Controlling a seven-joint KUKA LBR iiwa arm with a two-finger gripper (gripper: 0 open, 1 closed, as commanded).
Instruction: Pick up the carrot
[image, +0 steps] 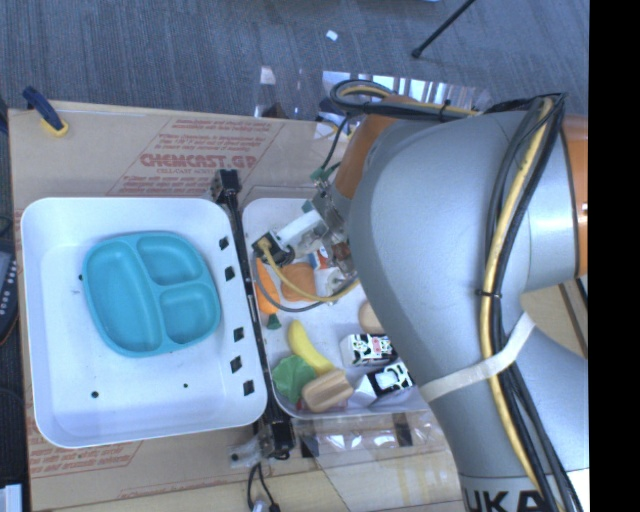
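Lettering "UKA" on the grey arm (470, 300) nearest | right bin (262, 215): two cow-print blocks (380, 362), banana (308, 346), green piece (291, 376) | carrot (268, 285) by that bin's left wall, beside the hand (300, 240), grip state unreadable | left bin (60, 400): blue divided plate (150, 292) | table cardboard (200, 155) reads "CHEMCAST GP"

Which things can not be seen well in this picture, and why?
- Gripper: wiring and the arm cover its fingers, so open or shut is unclear.
- Carrot: partly behind the gripper and a yellow cable.
- Right bin: its right half is under the arm.
- Black-and-white items: too small to identify.
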